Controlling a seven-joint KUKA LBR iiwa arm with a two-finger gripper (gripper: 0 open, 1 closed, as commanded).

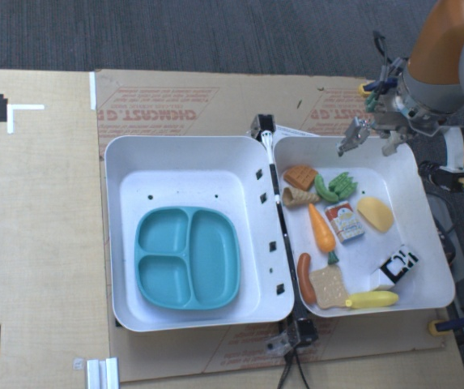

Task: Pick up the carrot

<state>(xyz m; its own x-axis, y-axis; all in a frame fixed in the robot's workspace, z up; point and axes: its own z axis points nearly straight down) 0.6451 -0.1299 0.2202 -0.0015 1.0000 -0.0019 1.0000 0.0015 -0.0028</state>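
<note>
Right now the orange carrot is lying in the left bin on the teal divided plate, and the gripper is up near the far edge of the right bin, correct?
Not quite. The camera view shows the carrot in the right bin, among the other toy foods, not on the teal divided plate. The gripper is indeed near that bin's far edge.

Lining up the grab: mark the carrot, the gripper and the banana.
carrot (321, 228), camera view, middle of its orange body.
gripper (372, 138), camera view, midway between fingertips.
banana (371, 299), camera view, middle of its length.

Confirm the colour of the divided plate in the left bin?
Teal divided plate, clearest in the camera view.
</note>
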